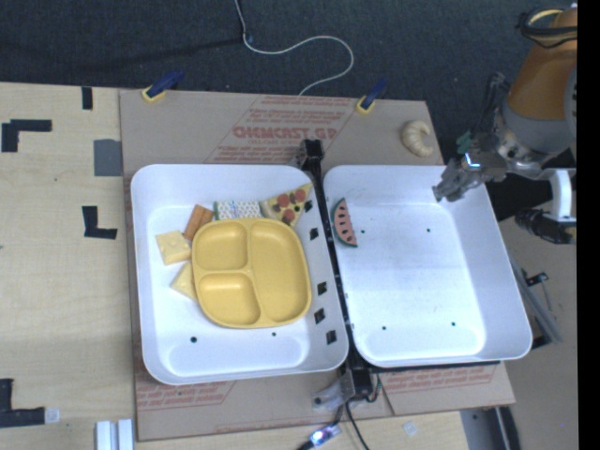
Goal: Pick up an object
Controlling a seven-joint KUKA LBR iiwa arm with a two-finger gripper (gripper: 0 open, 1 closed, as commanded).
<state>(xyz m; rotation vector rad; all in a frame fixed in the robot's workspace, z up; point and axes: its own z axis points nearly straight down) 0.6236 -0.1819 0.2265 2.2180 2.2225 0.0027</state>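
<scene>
Red watermelon slice (346, 222) lies at the right bin's (422, 345) left wall, long axis along that wall, well apart leftward from the gripper (450, 185), whose closure cannot be determined.

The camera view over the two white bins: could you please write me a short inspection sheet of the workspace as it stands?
Surface: wooden bench with a cardboard sheet under two shallow white bins.
Job's things: left bin holds a yellow divided plastic plate, small toy food pieces and a pizza-slice toy; right bin holds a watermelon-slice toy by its left wall.
Clutter: beige lump on the cardboard.
Grippers: gripper above the right bin's far right corner; nothing between its fingers.
Cables: white cable behind the bench.
Surroundings: dark carpet.
</scene>
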